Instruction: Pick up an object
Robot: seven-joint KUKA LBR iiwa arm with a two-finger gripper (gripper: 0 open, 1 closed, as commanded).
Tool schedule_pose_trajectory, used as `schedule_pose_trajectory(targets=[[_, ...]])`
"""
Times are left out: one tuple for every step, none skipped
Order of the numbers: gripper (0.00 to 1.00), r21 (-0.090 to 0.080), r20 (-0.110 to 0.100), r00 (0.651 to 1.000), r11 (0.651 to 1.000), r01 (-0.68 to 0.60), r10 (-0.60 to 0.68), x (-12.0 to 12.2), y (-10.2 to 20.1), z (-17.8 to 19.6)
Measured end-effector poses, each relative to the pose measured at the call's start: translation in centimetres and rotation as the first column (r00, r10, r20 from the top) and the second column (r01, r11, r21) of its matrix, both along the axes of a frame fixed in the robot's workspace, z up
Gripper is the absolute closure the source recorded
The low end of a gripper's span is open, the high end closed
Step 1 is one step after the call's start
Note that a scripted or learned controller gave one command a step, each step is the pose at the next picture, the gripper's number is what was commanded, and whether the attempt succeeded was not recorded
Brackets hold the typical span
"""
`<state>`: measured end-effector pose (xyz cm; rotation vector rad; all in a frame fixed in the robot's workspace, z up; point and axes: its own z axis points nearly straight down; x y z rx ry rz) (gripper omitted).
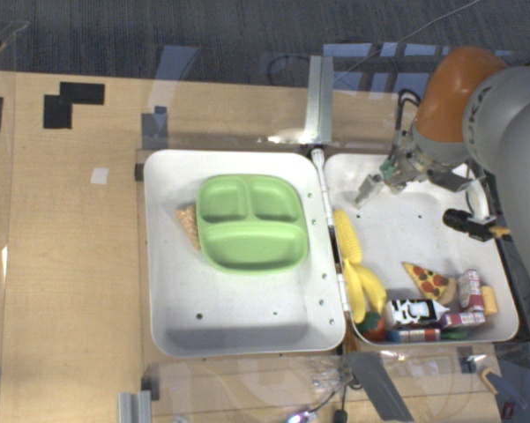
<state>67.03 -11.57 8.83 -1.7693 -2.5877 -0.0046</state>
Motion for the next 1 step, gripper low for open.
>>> schedule_pose_trajectory(targets=[[0.0,-0.013,0.005,1.0,0.999,0.03,-0.03,-0.06,0.89,0.05]])
